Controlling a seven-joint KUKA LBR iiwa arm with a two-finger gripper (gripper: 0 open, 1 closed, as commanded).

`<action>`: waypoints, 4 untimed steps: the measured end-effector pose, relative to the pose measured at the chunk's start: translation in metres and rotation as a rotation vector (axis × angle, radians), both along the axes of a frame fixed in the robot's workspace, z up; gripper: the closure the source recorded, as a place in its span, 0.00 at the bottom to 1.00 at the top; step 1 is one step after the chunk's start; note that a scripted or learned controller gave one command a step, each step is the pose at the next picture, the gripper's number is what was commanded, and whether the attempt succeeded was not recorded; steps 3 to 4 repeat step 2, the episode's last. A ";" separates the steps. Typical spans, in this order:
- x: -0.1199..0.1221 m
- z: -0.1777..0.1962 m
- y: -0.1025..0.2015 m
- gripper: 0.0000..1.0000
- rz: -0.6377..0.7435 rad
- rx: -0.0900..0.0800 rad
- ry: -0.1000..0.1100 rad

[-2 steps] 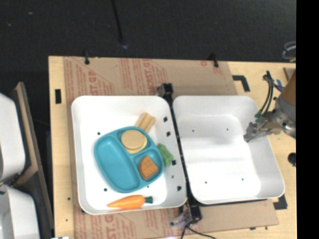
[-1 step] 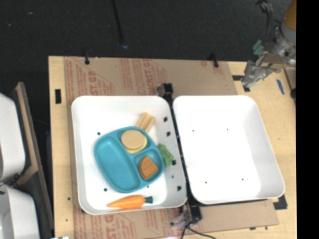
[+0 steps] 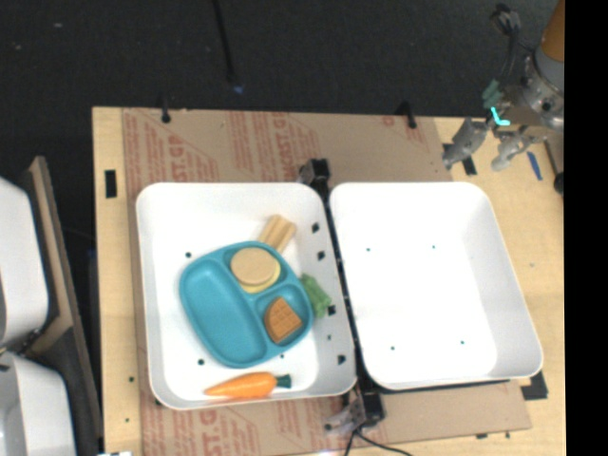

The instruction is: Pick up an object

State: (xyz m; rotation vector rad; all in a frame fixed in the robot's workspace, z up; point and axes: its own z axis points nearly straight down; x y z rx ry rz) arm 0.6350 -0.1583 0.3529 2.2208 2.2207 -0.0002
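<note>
Bins sit side by side on the table (image 3: 190,141), and my gripper (image 3: 489,147) hangs off at about two o'clock from them, above the bare table just past the far right corner of the right bin (image 3: 494,245). Its two fingers (image 3: 463,145) look spread apart with nothing between them, though at this slant and size I can only say that they seem fairly wide. My wrist shows a small teal light just above them.

Everything to pick lies in the left bin (image 3: 157,245). A blue sectioned tray (image 3: 214,312) fills its middle, tilted so its long side runs from ten o'clock to four o'clock. A round tan biscuit-like disc (image 3: 256,267) rests in the tray's upper compartment, and a brown waffle-like piece (image 3: 282,320) sits in the compartment at the tray's four o'clock. A pale wooden block (image 3: 277,231) lies just off the tray at its one o'clock, touching the disc's edge. A small green piece (image 3: 316,295) lies against the tray's right rim at three o'clock. An orange carrot (image 3: 247,385) with a green tip lies at six o'clock, near the bin's front wall, apart from the tray.
</note>
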 end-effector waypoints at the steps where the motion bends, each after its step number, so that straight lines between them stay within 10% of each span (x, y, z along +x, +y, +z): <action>1: 0.028 0.033 -0.012 0.00 -0.062 0.000 -0.001; 4: 0.054 0.001 -0.022 0.00 0.013 0.000 0.003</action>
